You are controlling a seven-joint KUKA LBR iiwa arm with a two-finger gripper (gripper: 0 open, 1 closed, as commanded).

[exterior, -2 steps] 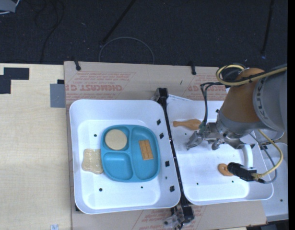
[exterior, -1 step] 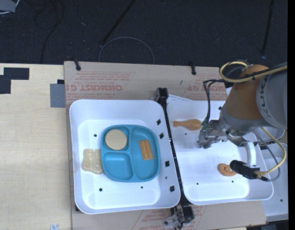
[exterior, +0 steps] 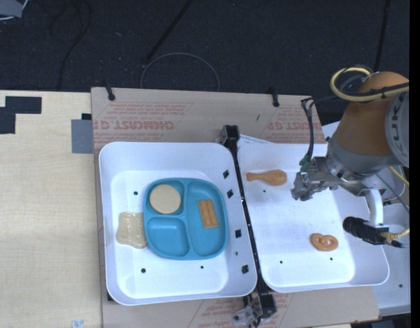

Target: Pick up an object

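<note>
Left white plastic bin: pale flat bread slice at left, touching blue three-compartment tray. Tray holds a round tan disc far-left, an orange rectangular cracker right. Right white bin: tan drumstick-shaped piece on far side, brown pretzel near side. Gripper hangs just right of drumstick, nothing between fingers; whether they're spread, can't tell.

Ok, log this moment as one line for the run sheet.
gripper above right bin, beside drumstick | nothing seen held | pretzel in right bin | tray in left bin
</note>
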